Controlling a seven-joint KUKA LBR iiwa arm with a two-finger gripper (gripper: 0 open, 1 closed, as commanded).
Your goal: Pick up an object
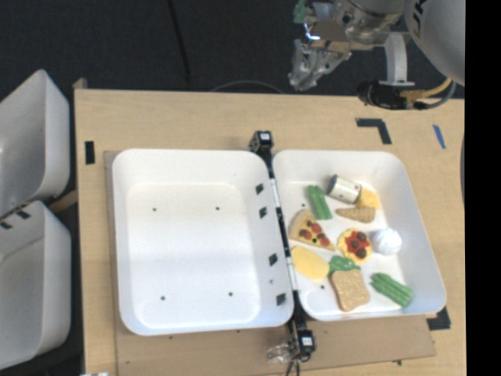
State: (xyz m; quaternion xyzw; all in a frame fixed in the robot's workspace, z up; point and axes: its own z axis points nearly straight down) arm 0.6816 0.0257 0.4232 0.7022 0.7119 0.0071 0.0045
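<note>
My gripper (304, 75) hangs high at the top of the camera view, above the bench's far edge and well clear of both bins. Nothing shows between its fingers. The right bin (407, 180) holds toy food: a green pickle (318, 202), a small silver can (343, 187), a pizza slice (308, 230), a yellow disc (310, 265), a slice of toast (350, 290), a red-topped tart (356, 244), a white ball (385, 242), a cheese wedge (362, 205) and another green piece (391, 288).
The left bin (125, 210) sits beside the right one, with a black-clipped divider (274, 225) between them. White blocks (27, 210) stand off the bench's left side. A black cable runs across the dark floor at the back.
</note>
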